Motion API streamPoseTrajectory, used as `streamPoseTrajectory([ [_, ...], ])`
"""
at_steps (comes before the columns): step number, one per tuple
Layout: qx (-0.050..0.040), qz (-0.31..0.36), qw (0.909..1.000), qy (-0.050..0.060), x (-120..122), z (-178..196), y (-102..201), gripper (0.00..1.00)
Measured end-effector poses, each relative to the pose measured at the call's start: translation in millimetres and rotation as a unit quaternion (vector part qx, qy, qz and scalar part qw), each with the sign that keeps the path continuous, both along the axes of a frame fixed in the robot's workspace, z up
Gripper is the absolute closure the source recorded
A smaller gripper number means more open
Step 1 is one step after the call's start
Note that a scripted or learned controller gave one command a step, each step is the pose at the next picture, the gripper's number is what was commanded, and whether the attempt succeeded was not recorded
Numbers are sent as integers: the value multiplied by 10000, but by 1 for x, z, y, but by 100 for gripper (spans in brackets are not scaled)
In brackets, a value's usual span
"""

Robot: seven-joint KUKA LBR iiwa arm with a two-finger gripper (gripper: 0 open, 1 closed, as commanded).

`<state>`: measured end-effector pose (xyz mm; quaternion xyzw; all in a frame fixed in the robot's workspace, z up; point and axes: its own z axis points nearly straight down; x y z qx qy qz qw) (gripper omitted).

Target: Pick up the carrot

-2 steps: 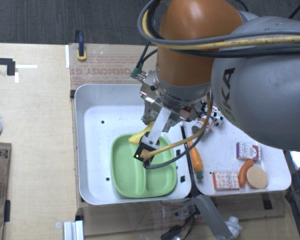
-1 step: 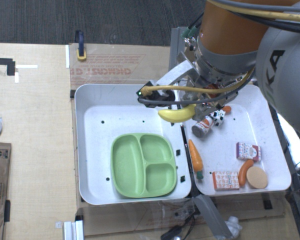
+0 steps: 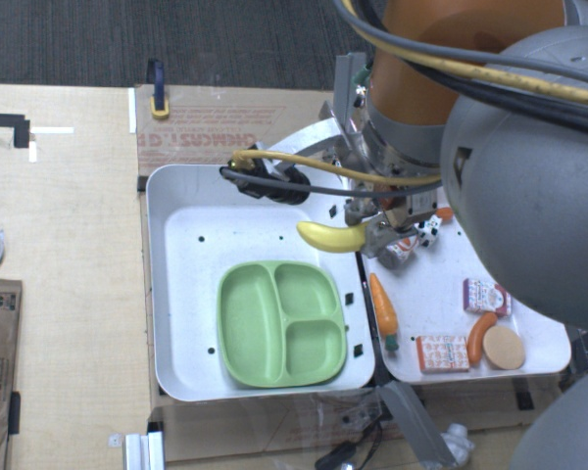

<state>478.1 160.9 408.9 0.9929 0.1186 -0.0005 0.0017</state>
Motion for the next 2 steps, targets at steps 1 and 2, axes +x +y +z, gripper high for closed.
streamPoseTrajectory([
  [1,-2,-54,10000,11,19,-73,-32,100],
  [2,0,300,9995,29,40,-121,-83,100],
])
